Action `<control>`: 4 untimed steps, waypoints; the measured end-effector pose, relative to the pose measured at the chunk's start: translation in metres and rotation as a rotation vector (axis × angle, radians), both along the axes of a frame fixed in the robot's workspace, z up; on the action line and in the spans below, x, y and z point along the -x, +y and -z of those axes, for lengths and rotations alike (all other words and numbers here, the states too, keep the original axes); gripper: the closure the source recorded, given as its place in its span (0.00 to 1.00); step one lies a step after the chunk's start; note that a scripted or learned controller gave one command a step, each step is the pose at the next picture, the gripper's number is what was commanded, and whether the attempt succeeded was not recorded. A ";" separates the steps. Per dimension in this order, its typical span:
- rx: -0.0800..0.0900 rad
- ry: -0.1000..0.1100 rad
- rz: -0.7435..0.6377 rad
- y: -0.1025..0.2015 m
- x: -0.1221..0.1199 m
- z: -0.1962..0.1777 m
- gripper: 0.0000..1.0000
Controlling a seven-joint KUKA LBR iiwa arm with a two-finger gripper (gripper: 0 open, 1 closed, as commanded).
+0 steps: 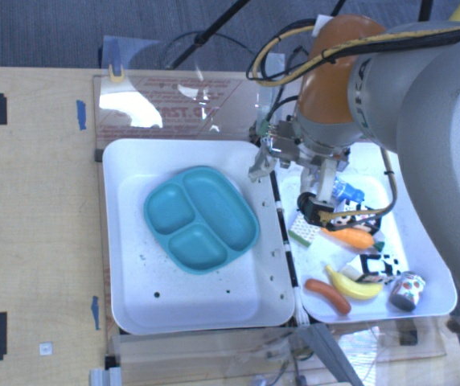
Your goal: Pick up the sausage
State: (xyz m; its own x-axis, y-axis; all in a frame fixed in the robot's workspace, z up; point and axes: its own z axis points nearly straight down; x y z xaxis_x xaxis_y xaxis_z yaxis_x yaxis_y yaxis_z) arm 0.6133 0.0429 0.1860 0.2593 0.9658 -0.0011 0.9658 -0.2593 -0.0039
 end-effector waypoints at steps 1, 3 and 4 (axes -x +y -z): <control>0.000 -0.004 -0.257 -0.006 -0.010 0.002 0.00; 0.001 -0.007 -0.481 0.011 -0.054 -0.249 0.00; 0.000 -0.003 -0.504 -0.035 -0.027 -0.217 0.00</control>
State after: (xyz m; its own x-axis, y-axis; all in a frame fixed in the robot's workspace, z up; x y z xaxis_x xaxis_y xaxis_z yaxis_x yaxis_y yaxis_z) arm 0.6401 0.0075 0.4032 -0.2391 0.9710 -0.0007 0.9710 0.2391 -0.0009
